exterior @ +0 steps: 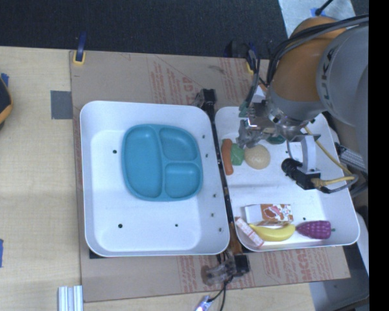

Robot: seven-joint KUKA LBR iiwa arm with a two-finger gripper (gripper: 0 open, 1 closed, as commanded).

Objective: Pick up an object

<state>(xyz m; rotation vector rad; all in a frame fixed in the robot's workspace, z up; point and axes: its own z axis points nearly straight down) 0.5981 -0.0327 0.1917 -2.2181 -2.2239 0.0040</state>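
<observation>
This looks like a robotics lab bench. A grey and orange industrial arm trailing cables fills the upper right of the frame. Two shallow white bins sit side by side on a cardboard sheet clamped to a pale wooden tabletop, with grey tape at left and dark carpet along the top.

Even, bright overhead light, soft shadows inside the left bin, slightly blurry throughout
</observation>
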